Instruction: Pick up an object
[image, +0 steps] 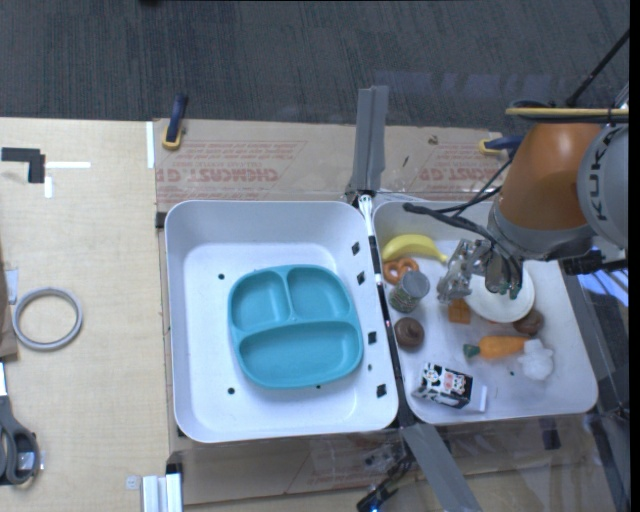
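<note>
I cannot tell how the gripper (462, 280) jaws stand, low in the right bin (570, 400). Around it: one banana (412, 246), one carrot (500, 347), one milk carton (444, 385). One blue tray (296, 326) fills the left bin (190, 330).

One fixed camera is looking down on the bench (80, 230) from above, at a slant. It is taking in both white bins whole: the left bin (190, 330) is sitting near the middle of the frame, the right bin (570, 385) toward the right side. The far edge of the bench and a dark floor strip (300, 50) are lying along the top. The arm (555, 180) is entering from the right. The standoff is moderate, with small items staying legible.
</note>
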